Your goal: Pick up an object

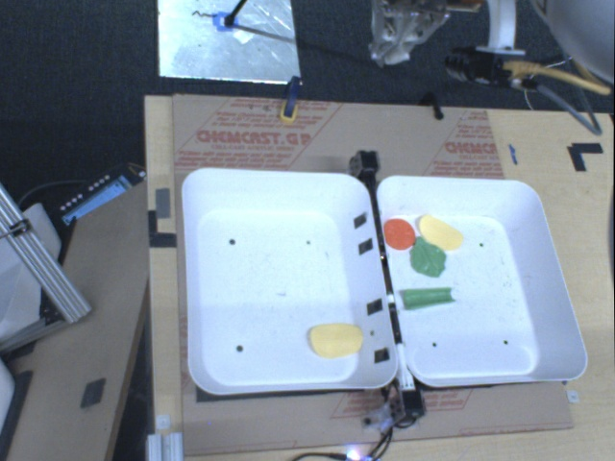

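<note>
Red disc [400, 233], yellow piece [440, 232], green leaf [429, 257] clustered touching, green strip [427, 298] apart

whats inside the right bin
Four small items lie in the right bin, clustered near the divider: a red round piece, a yellow piece, a dark green leafy piece and a green strip. Whether anything lies under them cannot be seen.
</note>
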{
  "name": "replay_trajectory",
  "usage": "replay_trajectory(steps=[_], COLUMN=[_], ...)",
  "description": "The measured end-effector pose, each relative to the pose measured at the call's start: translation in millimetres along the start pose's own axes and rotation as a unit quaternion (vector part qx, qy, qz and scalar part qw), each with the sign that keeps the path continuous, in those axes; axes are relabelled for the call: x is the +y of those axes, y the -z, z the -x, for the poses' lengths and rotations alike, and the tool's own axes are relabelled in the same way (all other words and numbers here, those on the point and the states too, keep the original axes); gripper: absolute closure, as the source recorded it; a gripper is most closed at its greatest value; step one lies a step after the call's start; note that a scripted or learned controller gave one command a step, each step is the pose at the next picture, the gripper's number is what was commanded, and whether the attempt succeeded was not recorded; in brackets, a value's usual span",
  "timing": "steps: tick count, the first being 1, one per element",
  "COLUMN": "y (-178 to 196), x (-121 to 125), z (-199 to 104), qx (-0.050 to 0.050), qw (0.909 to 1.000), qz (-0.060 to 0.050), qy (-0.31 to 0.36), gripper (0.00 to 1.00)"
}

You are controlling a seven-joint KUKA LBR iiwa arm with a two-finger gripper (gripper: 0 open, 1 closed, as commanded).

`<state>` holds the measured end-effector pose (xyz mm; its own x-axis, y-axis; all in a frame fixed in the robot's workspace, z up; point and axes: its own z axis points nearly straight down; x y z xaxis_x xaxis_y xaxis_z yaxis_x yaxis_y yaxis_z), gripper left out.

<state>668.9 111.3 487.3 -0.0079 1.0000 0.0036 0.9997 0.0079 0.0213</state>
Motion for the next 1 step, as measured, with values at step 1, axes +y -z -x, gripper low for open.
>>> replay_trajectory(steps=[1], y=[6.5], x=[-15.1], z=[55.8], qx=[-0.002], qw=[0.9999], qz=[-0.009], qy=[-0.004], gripper=[1.0])
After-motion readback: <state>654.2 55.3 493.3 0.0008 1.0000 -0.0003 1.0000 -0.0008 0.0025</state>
